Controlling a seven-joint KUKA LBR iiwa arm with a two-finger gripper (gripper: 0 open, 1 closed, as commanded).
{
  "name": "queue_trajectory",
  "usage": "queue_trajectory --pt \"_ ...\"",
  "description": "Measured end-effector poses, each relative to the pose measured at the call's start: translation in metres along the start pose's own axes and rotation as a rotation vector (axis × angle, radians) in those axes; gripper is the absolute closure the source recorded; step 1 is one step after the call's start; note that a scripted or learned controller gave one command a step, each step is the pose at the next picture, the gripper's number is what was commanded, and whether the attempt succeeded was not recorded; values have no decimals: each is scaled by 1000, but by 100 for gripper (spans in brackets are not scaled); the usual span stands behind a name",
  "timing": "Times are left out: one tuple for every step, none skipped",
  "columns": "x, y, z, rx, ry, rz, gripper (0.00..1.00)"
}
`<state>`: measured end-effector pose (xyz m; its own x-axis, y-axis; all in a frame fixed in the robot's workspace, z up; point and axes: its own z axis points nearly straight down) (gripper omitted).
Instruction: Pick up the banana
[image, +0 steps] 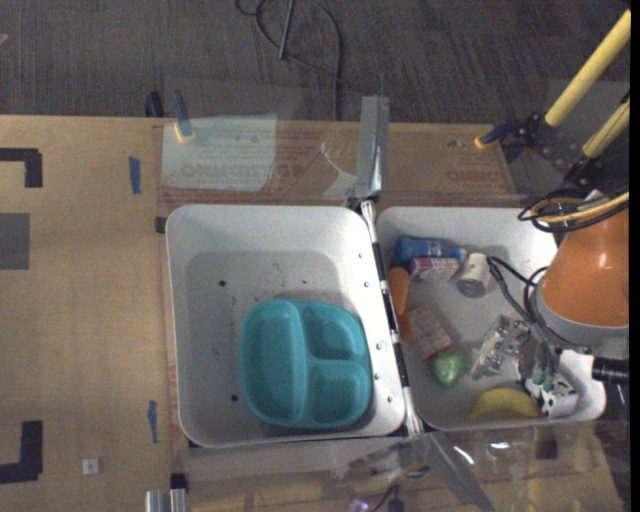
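Note:
The yellow banana (503, 404) lies in the right bin (455, 222) against its front wall, near the front right corner. My gripper (538, 382) hangs low over that corner, just right of and slightly behind the banana, very close to it. The grey arm with its orange band (592, 280) comes in from the right and covers the bin's right side. I see nothing lifted off the bin floor.
Also in the right bin are a green object (449, 370), a pinkish packet (428, 331), an orange carrot (399, 291), a blue bottle (423, 247), a red-and-white carton (435, 267) and a white cup (473, 274). A teal divided tray (305, 362) sits in the left bin (200, 300).

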<state>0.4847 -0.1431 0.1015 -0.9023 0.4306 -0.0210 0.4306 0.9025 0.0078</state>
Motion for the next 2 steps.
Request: queue_trajectory --pt "38 75 -83 9 16 346 100" --pt "18 29 -10 8 15 225 100"
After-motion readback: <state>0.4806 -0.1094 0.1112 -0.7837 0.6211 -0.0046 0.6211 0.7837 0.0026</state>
